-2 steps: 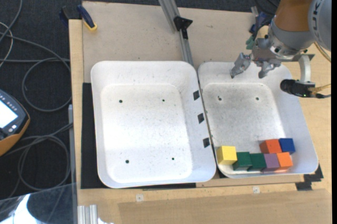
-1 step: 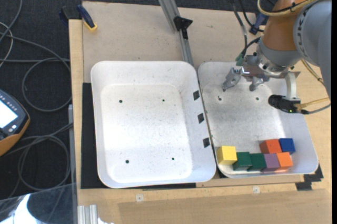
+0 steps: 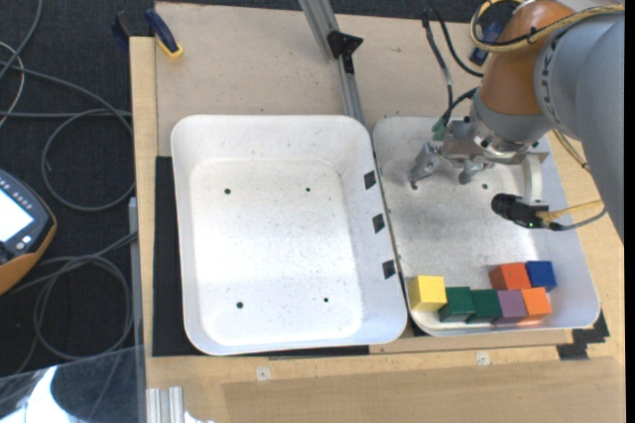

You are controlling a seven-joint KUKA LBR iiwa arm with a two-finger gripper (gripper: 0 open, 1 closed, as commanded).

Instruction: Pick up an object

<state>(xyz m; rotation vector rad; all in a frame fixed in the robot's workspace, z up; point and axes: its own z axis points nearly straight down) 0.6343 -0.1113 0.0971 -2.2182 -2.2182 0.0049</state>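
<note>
The coloured blocks — yellow block (image 3: 430, 290), green blocks (image 3: 470, 303), orange block (image 3: 536, 301) — huddle at the right bin's (image 3: 446, 222) near edge, well apart from the pincer (image 3: 444, 165), which hangs released and empty, so it should, I judge, target the outlying yellow one squarely.

Both bins are white, the left bin (image 3: 268, 232) and the right bin (image 3: 446, 222) alike flecked with fine dark specks. In the right bin lie a yellow block (image 3: 430, 290), two green blocks (image 3: 471, 303), a purple block (image 3: 511, 304), two orange blocks (image 3: 526, 289) and a blue block (image 3: 541, 273). The counter (image 3: 248, 64) is pale tan. The arm (image 3: 566, 54) is grey with an orange band.
</note>
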